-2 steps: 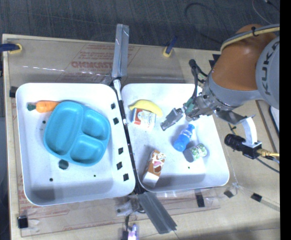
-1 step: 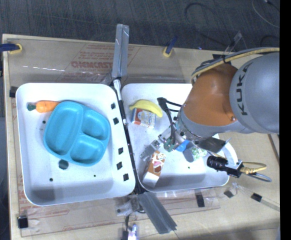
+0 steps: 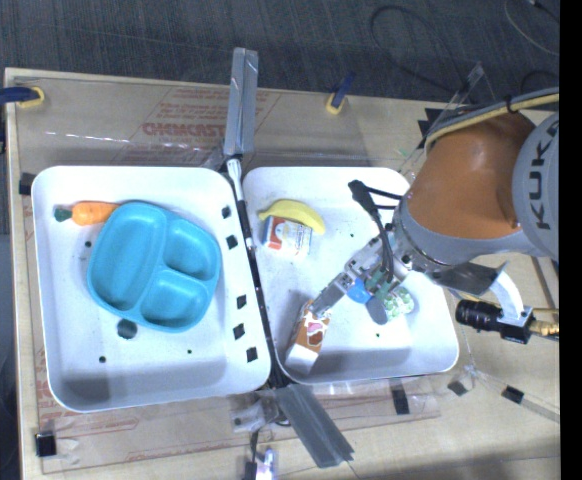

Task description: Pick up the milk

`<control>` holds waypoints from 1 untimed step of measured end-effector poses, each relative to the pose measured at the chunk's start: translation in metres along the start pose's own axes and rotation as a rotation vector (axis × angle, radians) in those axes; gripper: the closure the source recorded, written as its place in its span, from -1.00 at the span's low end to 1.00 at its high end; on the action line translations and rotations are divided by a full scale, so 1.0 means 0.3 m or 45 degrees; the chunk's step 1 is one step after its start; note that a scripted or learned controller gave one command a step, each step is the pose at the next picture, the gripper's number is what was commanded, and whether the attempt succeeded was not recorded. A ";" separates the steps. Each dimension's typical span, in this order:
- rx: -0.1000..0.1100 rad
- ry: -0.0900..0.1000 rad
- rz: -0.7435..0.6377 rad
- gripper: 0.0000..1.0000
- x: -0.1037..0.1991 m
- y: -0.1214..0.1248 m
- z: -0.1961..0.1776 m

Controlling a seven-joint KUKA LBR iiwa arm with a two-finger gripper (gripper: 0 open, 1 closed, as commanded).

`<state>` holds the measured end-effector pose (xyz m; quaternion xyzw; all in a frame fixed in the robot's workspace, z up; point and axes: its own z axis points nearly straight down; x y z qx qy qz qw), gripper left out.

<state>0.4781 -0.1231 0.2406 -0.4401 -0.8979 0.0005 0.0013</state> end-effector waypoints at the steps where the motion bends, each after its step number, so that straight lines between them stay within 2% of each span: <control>1: 0.005 -0.035 -0.272 -1.00 -0.028 0.064 0.480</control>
